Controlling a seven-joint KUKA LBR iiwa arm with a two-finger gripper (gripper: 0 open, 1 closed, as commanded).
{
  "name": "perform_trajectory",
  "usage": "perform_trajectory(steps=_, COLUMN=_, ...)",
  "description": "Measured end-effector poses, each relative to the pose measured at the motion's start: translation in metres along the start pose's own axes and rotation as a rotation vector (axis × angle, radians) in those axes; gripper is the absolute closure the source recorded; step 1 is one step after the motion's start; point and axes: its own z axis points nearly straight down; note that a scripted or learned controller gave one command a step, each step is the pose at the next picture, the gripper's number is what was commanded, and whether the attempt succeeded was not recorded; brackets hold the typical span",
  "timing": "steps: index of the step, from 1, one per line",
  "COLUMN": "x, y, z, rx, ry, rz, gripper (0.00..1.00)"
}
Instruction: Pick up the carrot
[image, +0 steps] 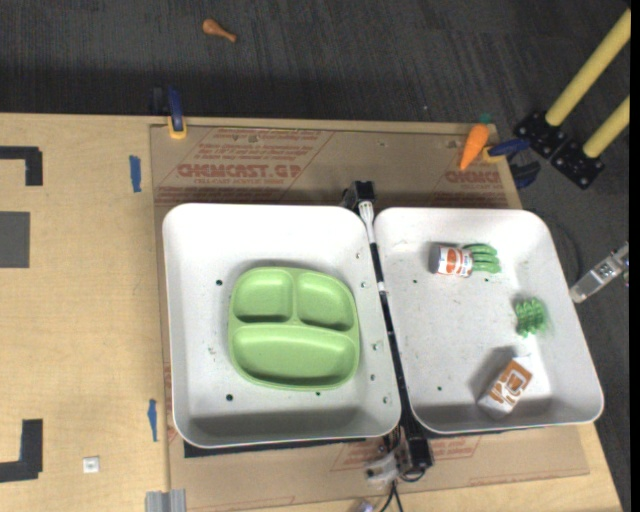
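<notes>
A small orange carrot (473, 148) with a green top lies on the brown bench board, just beyond the far rim of the right bin (470, 222), outside both bins. A grey metal tip of my gripper (601, 276) pokes in at the right edge of the view. It sits beside the right bin's right rim, well to the right of and nearer than the carrot. Nothing is seen held in it.
The right bin holds a white and red can (452, 262) beside a green toy (483, 259), a leafy green piece (531, 316) and an orange and white carton (508, 386). A green divided plate (296, 326) lies in the left bin. A blue clamp (508, 149) sits next to the carrot. Another small orange object (218, 30) lies on the dark floor.
</notes>
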Motion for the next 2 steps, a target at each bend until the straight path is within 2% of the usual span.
perform_trajectory(steps=1, x=0.027, y=0.007, z=0.089, rx=0.0, ry=0.002, rz=-0.496, gripper=1.0)
perform_trajectory(steps=2, x=0.026, y=0.008, z=0.079, rx=-0.003, ry=-0.002, rz=-0.495, gripper=1.0)
